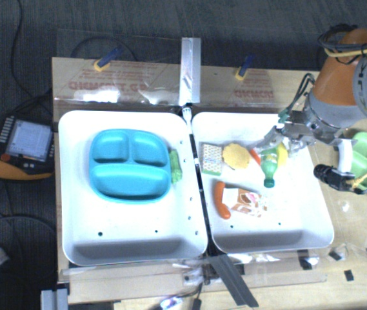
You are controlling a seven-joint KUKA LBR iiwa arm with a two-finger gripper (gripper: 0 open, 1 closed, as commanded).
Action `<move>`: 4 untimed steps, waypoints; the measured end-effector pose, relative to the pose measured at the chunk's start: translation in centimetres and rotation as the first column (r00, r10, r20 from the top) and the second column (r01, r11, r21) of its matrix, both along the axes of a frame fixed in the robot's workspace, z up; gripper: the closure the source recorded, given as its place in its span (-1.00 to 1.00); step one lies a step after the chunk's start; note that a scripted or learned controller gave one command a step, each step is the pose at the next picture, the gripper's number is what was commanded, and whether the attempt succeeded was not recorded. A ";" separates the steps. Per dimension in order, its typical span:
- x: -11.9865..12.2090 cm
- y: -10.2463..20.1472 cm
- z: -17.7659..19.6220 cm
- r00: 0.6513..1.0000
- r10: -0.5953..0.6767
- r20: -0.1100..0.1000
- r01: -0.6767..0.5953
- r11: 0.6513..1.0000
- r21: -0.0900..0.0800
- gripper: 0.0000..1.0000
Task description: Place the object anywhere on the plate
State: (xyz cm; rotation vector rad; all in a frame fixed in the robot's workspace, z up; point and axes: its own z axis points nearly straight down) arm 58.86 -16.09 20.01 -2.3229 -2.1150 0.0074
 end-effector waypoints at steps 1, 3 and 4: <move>0.0 0.0 0.0 1.000 0.000 0.000 0.000 1.000 0.000 -1.00; -0.7 10.0 -1.8 0.992 -0.125 -0.001 0.125 0.992 0.003 1.00; -0.7 17.9 -1.8 0.995 -0.095 -0.002 0.095 0.995 0.002 1.00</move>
